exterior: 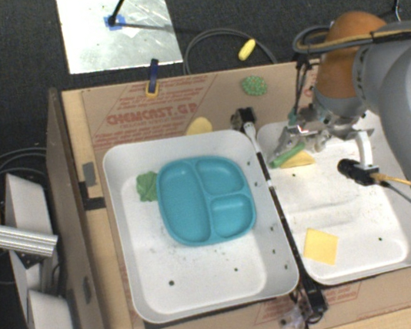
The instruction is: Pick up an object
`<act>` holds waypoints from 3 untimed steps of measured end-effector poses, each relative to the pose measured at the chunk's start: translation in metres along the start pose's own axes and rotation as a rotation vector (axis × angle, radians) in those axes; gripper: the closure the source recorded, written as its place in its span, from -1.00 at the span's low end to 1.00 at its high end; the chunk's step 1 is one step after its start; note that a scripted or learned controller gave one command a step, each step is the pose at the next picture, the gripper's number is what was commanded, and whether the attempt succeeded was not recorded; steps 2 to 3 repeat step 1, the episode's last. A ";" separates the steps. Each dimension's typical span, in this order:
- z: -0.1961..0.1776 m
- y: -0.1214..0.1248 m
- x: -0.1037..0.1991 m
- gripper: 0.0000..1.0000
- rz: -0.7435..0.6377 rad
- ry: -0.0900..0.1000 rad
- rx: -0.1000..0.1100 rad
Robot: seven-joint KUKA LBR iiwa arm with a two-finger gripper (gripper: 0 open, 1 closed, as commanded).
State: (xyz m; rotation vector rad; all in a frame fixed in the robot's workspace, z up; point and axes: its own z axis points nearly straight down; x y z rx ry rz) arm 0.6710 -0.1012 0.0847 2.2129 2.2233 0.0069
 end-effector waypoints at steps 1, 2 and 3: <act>-0.012 0.000 0.000 1.00 -0.003 -0.001 -0.001; -0.012 0.000 0.000 1.00 -0.003 -0.001 -0.001; -0.012 0.000 0.000 1.00 -0.003 -0.001 -0.001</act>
